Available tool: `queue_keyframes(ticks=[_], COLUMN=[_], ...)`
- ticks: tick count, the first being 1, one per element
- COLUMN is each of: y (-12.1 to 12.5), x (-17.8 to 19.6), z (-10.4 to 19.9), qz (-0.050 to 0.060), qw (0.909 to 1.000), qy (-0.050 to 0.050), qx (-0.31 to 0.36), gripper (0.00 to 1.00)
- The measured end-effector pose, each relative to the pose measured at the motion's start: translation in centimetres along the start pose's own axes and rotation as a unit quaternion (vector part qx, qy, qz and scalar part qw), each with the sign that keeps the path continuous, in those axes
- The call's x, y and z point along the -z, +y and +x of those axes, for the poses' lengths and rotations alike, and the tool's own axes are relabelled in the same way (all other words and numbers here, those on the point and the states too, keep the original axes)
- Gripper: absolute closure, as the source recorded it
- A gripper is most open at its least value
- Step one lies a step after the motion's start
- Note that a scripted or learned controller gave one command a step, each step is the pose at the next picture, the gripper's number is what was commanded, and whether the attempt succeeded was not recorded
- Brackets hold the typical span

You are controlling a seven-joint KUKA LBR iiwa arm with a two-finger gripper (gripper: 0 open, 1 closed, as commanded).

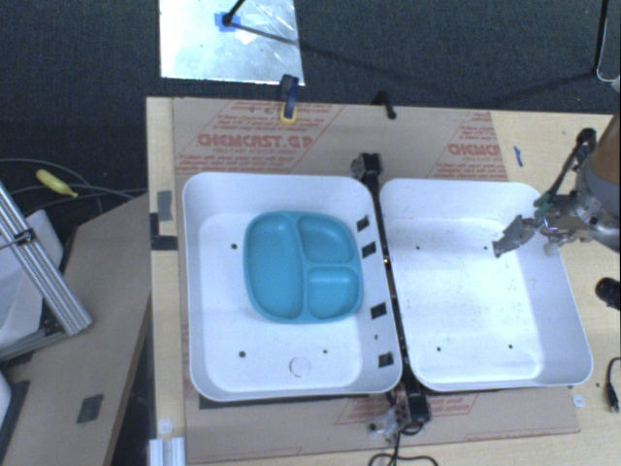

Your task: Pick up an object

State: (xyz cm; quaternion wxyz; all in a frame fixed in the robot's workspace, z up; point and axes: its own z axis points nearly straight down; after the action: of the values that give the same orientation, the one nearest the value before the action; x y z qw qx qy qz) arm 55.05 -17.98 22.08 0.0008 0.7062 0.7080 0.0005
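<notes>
Lying in the left bin [209,357], a blue divided plate [302,266] is seen well apart from the gripper [512,237], whose jaw state cannot be told.

Grey metal pincer [508,239], silvery wrist, dark cable along the arm

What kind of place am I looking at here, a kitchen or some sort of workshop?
Most likely a robotics lab or test bench, not a kitchen. Two shallow white bins sit side by side on a taped-down board, a robot gripper reaches over the right one, and a blue divided plate lies in the left as a practice object.
</notes>
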Motion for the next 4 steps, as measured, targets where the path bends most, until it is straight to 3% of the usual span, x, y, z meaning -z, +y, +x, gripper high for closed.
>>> queue_keyframes(ticks=[1, 2, 3, 4], y=[-2.9, -0.8, -4.2, -4.7], x=[-14.2, -3.1, 4.0, -4.1], z=[-1.7, 16.1, 22.7, 22.0], qz=[0.001, -0.005, -0.003, 0.004], qw=[1.0, 0.9999, 1.0, 1.0], qy=[0.0, 0.004, 0.002, 0.0], qx=[-0.002, 0.009, 0.005, -0.001], gripper=[0.0, 0.0, 0.0, 0.0])
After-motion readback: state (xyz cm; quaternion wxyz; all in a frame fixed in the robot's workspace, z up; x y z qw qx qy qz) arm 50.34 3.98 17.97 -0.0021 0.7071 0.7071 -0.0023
